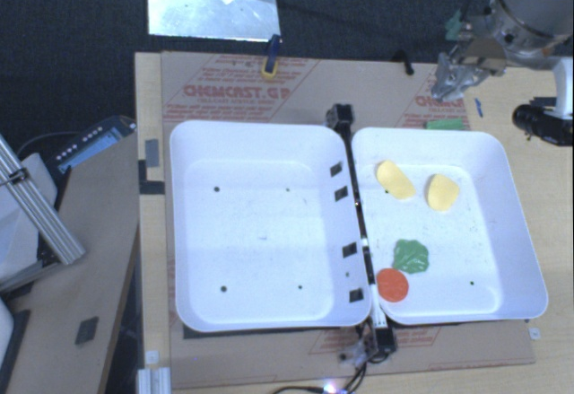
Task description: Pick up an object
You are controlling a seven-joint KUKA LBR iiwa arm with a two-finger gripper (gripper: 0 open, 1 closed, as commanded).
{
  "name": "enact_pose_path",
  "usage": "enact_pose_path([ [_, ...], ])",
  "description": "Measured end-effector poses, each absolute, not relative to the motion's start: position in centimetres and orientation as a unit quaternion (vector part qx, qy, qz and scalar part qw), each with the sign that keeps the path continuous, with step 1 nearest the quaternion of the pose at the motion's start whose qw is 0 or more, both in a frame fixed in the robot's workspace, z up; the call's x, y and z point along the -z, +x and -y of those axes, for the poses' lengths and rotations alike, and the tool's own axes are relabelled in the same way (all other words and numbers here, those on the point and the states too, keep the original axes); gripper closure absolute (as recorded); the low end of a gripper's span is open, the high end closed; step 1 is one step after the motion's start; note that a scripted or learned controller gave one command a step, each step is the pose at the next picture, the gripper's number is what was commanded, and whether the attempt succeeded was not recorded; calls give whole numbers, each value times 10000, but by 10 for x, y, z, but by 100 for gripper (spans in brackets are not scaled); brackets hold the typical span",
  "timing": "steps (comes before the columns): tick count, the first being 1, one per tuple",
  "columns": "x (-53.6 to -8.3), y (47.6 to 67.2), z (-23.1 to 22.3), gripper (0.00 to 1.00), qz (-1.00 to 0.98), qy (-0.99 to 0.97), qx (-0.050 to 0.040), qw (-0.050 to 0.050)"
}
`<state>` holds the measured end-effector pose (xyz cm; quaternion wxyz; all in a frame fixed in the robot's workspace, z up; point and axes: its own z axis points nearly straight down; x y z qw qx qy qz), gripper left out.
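Four small objects are seen in the right bin (502, 204), while the gripper (446, 87) is held above the worktop (296, 87), beyond the far rim of that bin.

Two yellow pieces (395, 179) (442, 192) are placed near each other in the far half of the bin. A green piece (411, 256) and an orange-red disc (392, 284) are found touching, close to the divider. Nothing is seen between the jaws; whether they are apart or together cannot be told. The left bin (197, 231) is beside it.
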<state>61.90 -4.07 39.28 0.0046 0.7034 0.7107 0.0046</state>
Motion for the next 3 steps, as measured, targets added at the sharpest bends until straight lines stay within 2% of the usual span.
enact_pose_path([
  [1, -437, 579, -1, 100, -7103, 7039, -29, 13],
  [2, -444, 505, -18, 100, -7094, 7048, -19, 3],
  [3, -478, 486, -31, 100, -7092, 7050, -26, 18],
])
